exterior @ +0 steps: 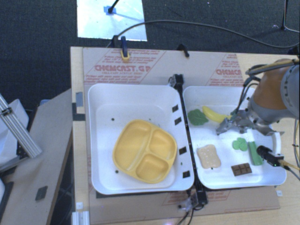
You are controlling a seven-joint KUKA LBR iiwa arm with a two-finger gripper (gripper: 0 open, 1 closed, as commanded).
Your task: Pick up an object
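The surface (154,62) carries two shallow white bins side by side, with printed brown cardboard showing behind them toward its far edge. The left bin (101,102) holds a yellow divided plate (144,150) with three compartments, lying flat and turned at an angle, nearer the bin's front edge than its back.

The right bin (206,95) holds the toy food. A green broccoli piece (197,117) lies near the bin's left wall, with a yellow banana (214,114) just beside it on the right, the two touching or nearly so. A tan slice of toast (208,156) lies toward the front left of the bin. A brown chocolate bar (241,169) sits near the front edge, to the right of the toast and apart from it. A small green leafy piece (240,144) rests in the middle right, and a long green vegetable (255,153) lies just beside it, running toward the front right corner.

The grey arm with its orange band (271,89) reaches in over the right bin from the right edge of the surface. The tool (227,125) hangs low over the bin's middle, just right of the banana and behind the leafy piece. Whether its fingers are spread or pressed together I cannot tell; nothing is seen between them.
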